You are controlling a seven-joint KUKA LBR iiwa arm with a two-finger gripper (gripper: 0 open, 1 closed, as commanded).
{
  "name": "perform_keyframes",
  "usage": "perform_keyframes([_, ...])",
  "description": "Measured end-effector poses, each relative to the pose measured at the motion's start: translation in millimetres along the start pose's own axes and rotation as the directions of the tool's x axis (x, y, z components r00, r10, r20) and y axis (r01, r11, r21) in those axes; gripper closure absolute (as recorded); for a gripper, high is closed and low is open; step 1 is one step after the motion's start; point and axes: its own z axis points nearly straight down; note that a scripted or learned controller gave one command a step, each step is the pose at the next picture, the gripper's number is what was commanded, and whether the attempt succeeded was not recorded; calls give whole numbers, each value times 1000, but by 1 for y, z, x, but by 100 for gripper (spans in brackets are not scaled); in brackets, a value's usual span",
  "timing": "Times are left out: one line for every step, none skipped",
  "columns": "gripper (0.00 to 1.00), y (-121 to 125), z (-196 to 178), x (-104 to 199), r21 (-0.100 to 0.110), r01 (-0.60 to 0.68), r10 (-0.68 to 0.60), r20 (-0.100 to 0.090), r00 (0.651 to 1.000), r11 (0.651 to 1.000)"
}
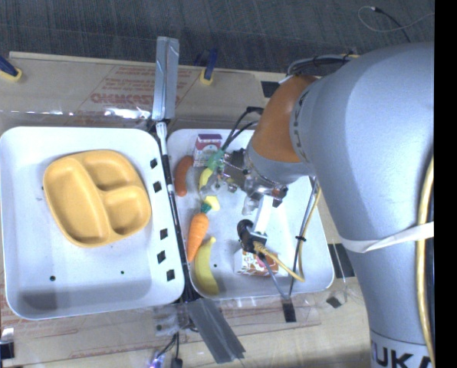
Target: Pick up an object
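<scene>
Two bins were set side by side. A tray (96,196) was laid in the left bin (29,282), toward its far side. In the right bin (225,261), a carton (208,144) was placed at the far wall and a sausage (182,175) by the left wall. A carrot (197,234) was laid nearer, with a banana (205,268) just beside it. A packet (251,264) was set right of the banana.

Dark carpet (98,6) around brown bench (60,90)

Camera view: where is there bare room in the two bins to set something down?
Left white bin: bare floor below the yellow divided plastic tray. Right white bin is crowded around the orange carrot and yellow banana.
</scene>
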Motion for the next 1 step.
perform_keyframes([0, 22, 23, 7, -3, 259, -259, 0, 966, 966])
